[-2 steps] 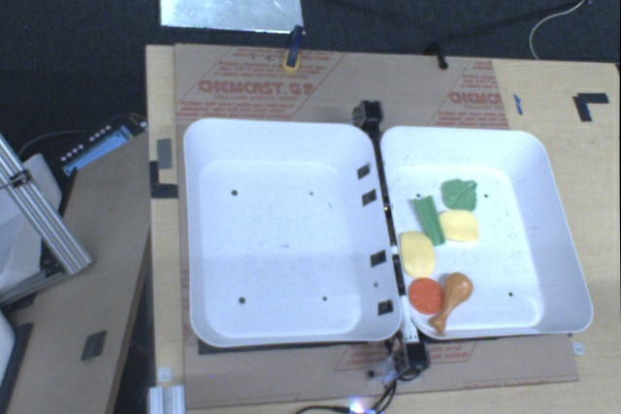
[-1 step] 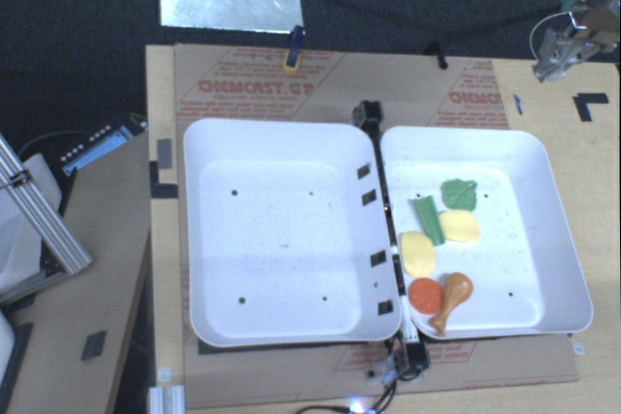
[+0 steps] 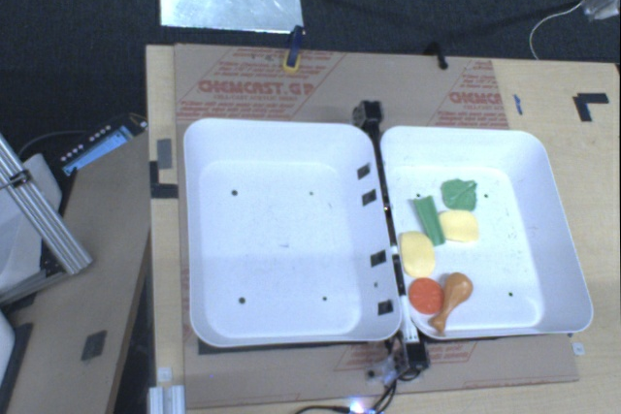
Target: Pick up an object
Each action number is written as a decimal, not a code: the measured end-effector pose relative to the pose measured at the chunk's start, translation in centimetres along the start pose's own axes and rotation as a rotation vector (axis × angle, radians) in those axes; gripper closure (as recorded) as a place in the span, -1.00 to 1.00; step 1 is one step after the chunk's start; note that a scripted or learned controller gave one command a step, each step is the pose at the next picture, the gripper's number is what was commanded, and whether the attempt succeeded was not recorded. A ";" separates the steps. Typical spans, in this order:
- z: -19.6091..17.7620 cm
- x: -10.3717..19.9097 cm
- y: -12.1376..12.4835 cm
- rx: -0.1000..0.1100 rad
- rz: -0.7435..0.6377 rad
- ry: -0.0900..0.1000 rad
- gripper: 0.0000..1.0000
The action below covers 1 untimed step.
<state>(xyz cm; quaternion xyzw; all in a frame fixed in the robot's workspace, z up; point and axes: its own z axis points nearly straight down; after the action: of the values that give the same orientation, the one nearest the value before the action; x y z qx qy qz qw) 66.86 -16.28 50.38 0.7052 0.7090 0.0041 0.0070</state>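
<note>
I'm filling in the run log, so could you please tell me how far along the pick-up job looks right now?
Nothing looks done yet. All the toys lie in the right bin: a green leafy piece, a green stick, two yellow pieces, a red disc and an orange-brown drumstick. Nothing is in hand. The whole pick is left: reaching in, closing on one piece and lifting it.

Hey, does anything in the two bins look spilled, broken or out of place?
Nothing stands out. The toy foods sit together in the right bin: green leaf, green stick, yellow block, yellow piece, red disc and drumstick. None looks damaged or spilled.
</note>
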 end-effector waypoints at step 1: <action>1.5 -4.6 -0.1 0.012 0.006 0.001 1.00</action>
<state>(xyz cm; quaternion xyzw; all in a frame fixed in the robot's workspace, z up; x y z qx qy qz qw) 66.83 -20.85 48.86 0.7073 0.7069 0.0004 0.0023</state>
